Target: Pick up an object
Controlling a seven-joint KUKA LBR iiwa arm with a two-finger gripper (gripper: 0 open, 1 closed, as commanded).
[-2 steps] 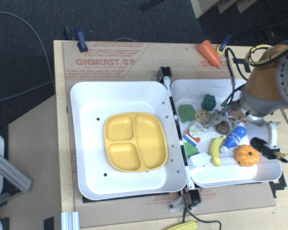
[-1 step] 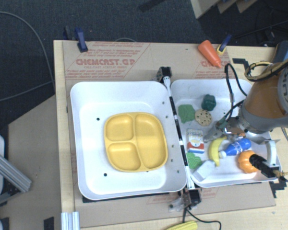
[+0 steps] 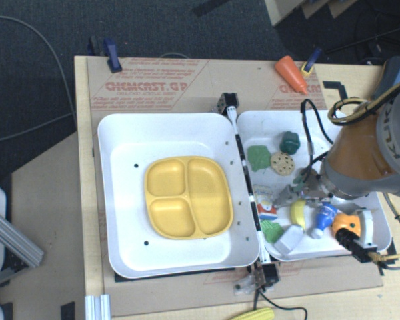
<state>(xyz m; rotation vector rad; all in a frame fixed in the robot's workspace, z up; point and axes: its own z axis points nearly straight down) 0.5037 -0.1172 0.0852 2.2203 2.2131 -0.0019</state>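
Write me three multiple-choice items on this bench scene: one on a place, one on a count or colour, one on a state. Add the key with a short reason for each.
1. Where does the yellow divided tray lie?
A. In the left bin
B. In the right bin
C. On the bare bench

2. How many compartments does the tray have?
A. Two
B. Three
C. Five

3. Where is the arm at this moment?
A. Over the left bin
B. Off the bench altogether
C. Over the right bin, low among the small objects

Key:
1 A: the tray sits in the middle of the left bin.
2 B: ridges split it into two upper sections and one lower.
3 C: the arm's end hangs over the right bin, close to the yellow object and the blue object.
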